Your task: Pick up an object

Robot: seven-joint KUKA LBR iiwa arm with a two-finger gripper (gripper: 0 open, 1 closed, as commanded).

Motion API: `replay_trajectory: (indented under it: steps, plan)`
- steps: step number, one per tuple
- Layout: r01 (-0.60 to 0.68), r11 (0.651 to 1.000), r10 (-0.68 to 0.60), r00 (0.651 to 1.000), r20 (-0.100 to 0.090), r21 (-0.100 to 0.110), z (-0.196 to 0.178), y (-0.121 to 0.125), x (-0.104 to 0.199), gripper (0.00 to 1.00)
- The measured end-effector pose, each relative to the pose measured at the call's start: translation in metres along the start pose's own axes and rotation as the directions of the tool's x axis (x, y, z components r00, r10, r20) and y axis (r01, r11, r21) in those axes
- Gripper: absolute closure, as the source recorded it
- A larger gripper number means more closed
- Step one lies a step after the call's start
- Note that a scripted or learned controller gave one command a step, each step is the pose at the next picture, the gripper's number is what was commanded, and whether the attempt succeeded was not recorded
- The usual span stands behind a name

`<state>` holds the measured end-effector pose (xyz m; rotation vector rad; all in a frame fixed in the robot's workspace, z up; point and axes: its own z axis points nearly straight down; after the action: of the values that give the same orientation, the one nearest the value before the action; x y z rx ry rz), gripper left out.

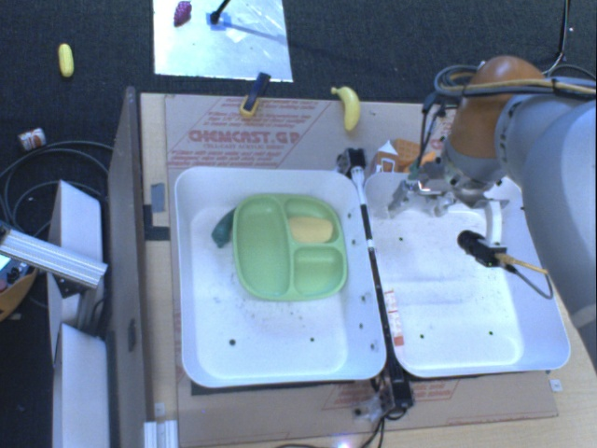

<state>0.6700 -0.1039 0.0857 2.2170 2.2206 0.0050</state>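
Gripper (417, 197) hangs over the far left corner of the right bin (485, 357), close to the rim the two bins share, with the grey arm (550, 147) coming in from the right and an orange band above the wrist. Can't tell whether the gripper is spread or pressed together, as it is too small and cluttered from this angle. The things to pick lie in the left bin (270, 343), across that shared rim and well apart from the gripper, to its left and a bit nearer. The green plate (270, 259) sits flat about mid-bin, pale green, rounded corners, three compartments: one long one on the left, two smaller ones on the right. A yellow piece (312, 229) lies in the far right compartment, a soft-edged, flattish lump of pale yellow, and is the item closest to the gripper. A dark green scrap (222, 229) lies at the plate's far left edge, touching it or tucked partly under it, can't tell which. Beyond the bins, a banana (350, 107) lies on the cardboard (280, 133), curved and yellow. An orange and white packet (396, 155) sits just past the right bin's far rim, near the gripper.
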Motion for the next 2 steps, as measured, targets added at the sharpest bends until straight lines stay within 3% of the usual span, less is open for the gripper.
replay_trajectory:
  steps: [1, 2]
  plan:
    - [0.004, 1.0, -0.004, 1.0, 0.0, 0.004, 0.001, -0.005, 0.015, 0.0]
    - [-0.002, 1.0, 0.002, 1.0, 0.001, 0.0, 0.0, -0.001, -0.011, 0.0]
